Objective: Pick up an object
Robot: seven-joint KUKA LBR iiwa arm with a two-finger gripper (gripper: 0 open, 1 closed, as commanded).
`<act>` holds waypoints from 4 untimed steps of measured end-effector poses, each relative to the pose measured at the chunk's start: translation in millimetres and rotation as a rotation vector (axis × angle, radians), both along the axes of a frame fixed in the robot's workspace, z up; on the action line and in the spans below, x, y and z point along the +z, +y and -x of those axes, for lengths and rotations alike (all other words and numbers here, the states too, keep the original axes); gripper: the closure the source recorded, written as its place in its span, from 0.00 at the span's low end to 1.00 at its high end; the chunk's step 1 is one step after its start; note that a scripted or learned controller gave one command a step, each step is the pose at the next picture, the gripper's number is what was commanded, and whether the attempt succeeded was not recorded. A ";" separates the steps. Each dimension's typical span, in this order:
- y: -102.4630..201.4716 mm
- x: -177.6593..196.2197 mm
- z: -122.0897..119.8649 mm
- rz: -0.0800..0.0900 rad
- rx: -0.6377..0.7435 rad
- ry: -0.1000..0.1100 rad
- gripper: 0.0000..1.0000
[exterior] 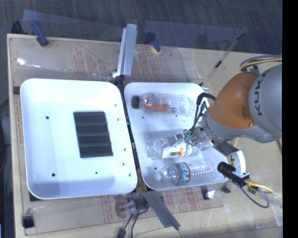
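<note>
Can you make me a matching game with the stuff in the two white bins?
Things:
1. dark ribbed block
2. bottle with the orange label
3. bottle with the blue label
4. orange band

Places:
A. at the top of the right bin
B. on the arm, beside the right bin
C. in the middle of the left bin
D. at the bottom of the right bin

Pairs: 1-C, 2-A, 3-D, 4-B
</note>
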State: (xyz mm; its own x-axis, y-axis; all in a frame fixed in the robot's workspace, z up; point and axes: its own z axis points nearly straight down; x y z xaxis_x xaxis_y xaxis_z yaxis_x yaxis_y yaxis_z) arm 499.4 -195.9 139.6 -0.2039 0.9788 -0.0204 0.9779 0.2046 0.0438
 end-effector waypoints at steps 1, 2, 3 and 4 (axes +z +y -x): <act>-1.6 -5.4 -34.5 -0.003 0.084 -0.021 0.00; 35.1 10.0 -45.5 -0.007 0.139 0.041 0.00; 5.0 -8.2 -150.3 -0.004 0.100 0.043 0.00; -2.6 -0.1 -157.6 -0.015 0.001 0.053 0.00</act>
State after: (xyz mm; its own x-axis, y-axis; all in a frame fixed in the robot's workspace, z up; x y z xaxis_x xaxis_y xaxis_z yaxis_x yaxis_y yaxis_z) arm 657.0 -198.5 139.5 -0.2052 0.9787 0.0048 0.9787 0.2052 -0.0050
